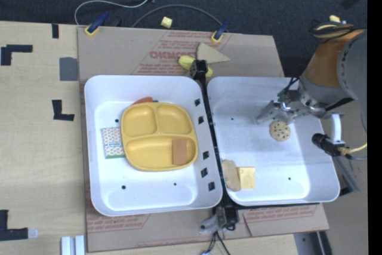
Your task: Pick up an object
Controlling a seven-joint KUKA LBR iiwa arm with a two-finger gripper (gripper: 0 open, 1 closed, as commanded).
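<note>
In the right bin point(310, 188) a round tan speckled disc point(279, 130) lies near the middle. My gripper point(278, 112) hangs just above and behind the disc, reaching in from the right on the grey arm with its orange band point(325, 65). Its fingers point(264, 116) look spread open with nothing between them. A yellow block point(246, 177) and a tan wedge point(230, 175) lie side by side near the bin's front left.
The left bin point(98, 188) holds a yellow divided plate point(158, 128) with a brown block point(181, 150) in one compartment, a patterned pad point(111, 142) at its left and a red piece point(145, 100) behind it. A black divider point(205, 128) separates the bins.
</note>
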